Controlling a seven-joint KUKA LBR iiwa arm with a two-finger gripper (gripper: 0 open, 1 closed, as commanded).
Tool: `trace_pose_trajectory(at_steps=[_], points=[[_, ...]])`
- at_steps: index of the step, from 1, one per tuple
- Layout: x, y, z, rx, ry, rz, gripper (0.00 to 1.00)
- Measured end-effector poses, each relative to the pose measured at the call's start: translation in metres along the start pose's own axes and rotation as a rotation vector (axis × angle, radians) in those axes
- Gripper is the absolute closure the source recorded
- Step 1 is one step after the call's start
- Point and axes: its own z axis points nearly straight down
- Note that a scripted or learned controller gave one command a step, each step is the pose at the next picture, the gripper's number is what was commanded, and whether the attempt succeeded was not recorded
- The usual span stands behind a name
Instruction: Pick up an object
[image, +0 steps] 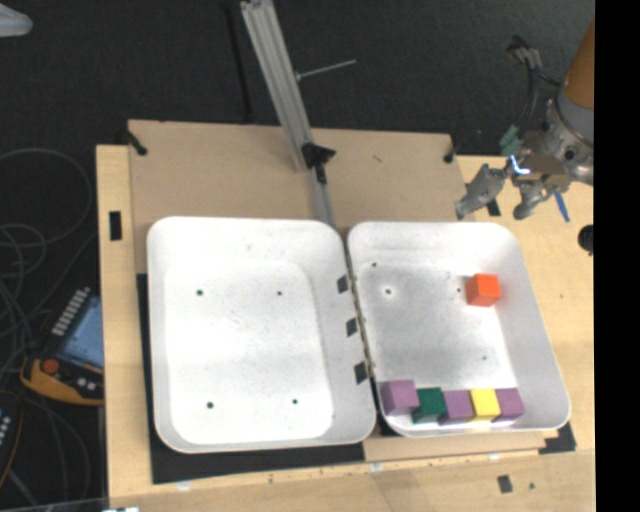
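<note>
Claw (503, 200) released, fingers spread, hanging above the surface (118, 300) just past the right bin's (430, 330) far rim, orange block (483, 289) alone inside that bin, well apart from a near-edge row of purple, green, purple, yellow, purple blocks (455, 402), left bin (250, 330) beside it

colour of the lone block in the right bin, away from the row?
Orange block, clear in the camera view.

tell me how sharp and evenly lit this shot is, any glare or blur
Camera view: soft throughout, block edges fuzzy; the gripper is slightly blurred; the white bins look bright but not blown out, with grey shading on the right bin's floor; the orange block reads clearly.
</note>
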Motion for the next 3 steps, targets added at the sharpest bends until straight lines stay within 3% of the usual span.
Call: trace_pose_trajectory(at_steps=[1, 2, 3], points=[[0.037, 0.048, 0.038, 0.005, 0.001, -0.001, 0.00], [0.003, 0.030, 0.189, 0.013, 0.001, 0.006, 0.00], [-0.080, 0.054, 0.221, 0.006, -0.003, 0.009, 0.00]])
